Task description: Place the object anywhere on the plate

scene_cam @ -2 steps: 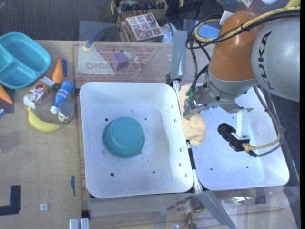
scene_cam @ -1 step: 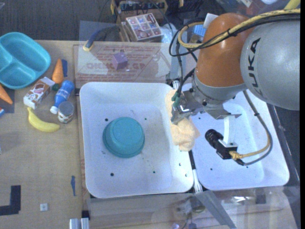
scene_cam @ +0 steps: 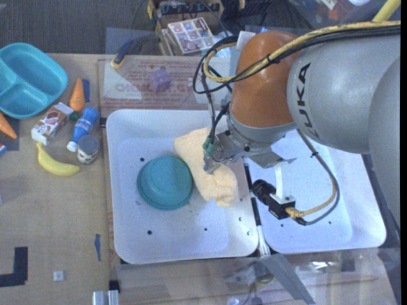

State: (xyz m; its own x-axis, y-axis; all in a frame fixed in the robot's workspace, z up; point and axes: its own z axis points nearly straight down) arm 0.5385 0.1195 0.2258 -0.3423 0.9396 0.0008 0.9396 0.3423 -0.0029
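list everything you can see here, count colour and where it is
plate: 1, teal, left bin, upside down by the look of it
cloth: 1, pale yellow, left bin, right of the plate and touching it
bins: 2, white, side by side on the bench
divided dish: 1, light blue, far left of the bench
banana: 1, yellow, left of the bins
carrot: 1, orange, beside the dish
small box: 1, white and red, left of the bins
bottle: 1, blue and white, left of the bins
can: 1, grey, by the banana
purple block: 1, behind the left bin
gripper: 1, dark, down on the cloth
arm: 1, grey with orange band, from the right
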